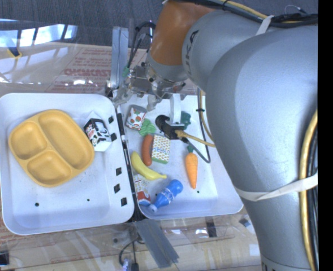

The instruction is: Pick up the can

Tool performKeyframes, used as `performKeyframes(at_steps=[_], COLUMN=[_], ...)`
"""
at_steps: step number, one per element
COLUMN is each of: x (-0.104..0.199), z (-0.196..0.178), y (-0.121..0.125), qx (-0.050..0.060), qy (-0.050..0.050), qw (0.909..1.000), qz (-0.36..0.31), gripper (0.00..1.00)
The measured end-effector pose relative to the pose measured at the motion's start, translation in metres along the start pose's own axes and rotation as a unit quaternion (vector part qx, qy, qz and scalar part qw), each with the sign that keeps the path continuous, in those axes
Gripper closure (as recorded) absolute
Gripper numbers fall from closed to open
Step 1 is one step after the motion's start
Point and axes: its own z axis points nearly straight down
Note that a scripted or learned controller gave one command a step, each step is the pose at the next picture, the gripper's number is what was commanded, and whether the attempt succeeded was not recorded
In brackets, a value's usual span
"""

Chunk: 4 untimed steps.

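the can (pixel 97 133) is a small shiny tin with a black and white picture on it. it lies tipped in the left bin (pixel 19 208), at about three o'clock, touching the right edge of the yellow tray (pixel 50 147). the tray is smooth plastic with three round-cornered dips. both bins are flat, white and shallow. the right bin (pixel 223 199) has a curved yellow banana (pixel 145 168), a pointy orange carrot (pixel 191 170), a blue bottle (pixel 167 195) lying down, a little box (pixel 161 149) with squares on it and a small red and white carton (pixel 135 118). the big smooth grey arm (pixel 251 106) comes in from three o'clock. the gripper (pixel 150 95) hangs at twelve o'clock of the right bin, far from the can. i cannot tell if it is open or closed.
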Motion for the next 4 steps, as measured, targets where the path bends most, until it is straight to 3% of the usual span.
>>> performKeyframes(at_steps=[1, 2, 3, 4], x=[-0.019, -0.032, 0.030, 0.001], z=[0.001, 0.000, 0.001, 0.001], y=[-0.016, 0.000, -0.015, -0.040], qx=[0.002, 0.000, 0.002, 0.002], qy=[0.000, 0.000, 0.000, 0.000], qw=[1.0000, 1.0000, 0.9999, 0.9998], qz=[-0.003, -0.008, -0.017, -0.020], gripper=[0.00, 0.00, 0.00, 0.00])
